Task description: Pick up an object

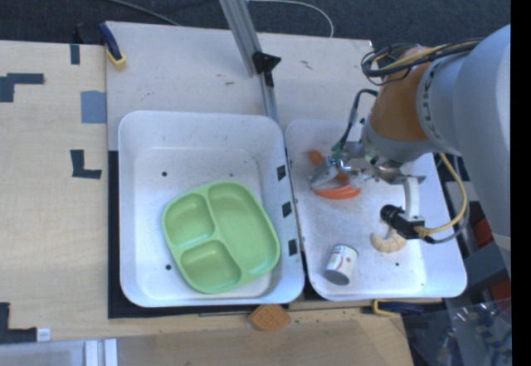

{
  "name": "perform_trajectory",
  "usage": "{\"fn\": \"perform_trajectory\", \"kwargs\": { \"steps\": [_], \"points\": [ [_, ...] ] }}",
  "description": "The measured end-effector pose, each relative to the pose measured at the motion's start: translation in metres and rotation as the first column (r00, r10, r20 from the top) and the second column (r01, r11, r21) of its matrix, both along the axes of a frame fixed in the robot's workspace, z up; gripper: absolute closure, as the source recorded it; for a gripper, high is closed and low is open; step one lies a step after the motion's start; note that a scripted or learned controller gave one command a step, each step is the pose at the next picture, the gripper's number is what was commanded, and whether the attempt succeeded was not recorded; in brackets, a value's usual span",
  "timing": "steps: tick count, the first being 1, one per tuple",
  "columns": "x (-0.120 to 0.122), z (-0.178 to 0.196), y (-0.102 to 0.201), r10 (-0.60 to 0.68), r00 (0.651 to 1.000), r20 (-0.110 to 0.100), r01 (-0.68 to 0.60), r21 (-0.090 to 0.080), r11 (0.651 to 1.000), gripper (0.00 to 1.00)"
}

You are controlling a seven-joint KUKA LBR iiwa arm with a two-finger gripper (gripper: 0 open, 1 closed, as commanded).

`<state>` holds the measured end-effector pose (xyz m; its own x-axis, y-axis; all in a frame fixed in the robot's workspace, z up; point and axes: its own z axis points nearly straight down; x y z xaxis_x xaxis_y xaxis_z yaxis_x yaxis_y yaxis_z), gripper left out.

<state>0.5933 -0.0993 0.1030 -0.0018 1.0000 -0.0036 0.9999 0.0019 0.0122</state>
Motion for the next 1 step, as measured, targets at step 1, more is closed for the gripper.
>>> {"fn": "perform_trajectory", "kwargs": {
  "steps": [1],
  "points": [
    [0.0003,0.0114,0.0013,0.001,1.000,0.000,-0.001,0.002,1.000,1.00]
  ]
}}
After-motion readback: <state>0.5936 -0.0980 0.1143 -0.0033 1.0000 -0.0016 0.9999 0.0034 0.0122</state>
